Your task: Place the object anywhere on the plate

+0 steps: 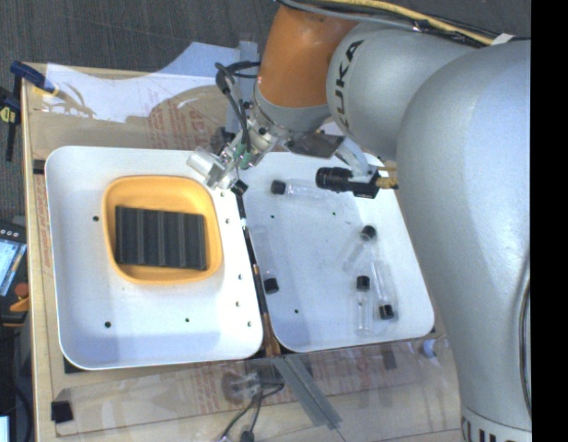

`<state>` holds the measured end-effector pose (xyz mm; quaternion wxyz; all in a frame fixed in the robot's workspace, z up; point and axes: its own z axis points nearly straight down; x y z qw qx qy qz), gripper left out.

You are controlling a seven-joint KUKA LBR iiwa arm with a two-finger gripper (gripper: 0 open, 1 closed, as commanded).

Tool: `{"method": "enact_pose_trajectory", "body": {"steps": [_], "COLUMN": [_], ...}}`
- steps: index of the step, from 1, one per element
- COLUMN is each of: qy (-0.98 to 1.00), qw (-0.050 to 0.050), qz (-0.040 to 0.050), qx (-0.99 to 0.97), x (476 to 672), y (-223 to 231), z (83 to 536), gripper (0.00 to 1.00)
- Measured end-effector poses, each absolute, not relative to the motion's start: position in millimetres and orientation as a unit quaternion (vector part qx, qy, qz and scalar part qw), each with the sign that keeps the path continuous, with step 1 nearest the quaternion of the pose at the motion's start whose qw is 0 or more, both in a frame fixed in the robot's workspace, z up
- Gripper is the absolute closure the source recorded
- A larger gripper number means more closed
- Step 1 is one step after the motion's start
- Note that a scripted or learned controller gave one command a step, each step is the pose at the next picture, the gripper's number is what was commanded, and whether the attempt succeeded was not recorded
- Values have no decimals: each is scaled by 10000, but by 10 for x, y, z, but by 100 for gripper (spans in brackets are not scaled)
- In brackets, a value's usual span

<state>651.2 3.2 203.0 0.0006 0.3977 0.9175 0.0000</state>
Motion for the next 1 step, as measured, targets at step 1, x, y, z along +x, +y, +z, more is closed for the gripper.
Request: {"method": "enact_pose_trajectory", "body": {"steps": [1], "qy": [9175], "qw": [7], "qz": [-1], "qx": [3977], "x": [6513], "y": [29], "z": [2030], "gripper": [0]}}
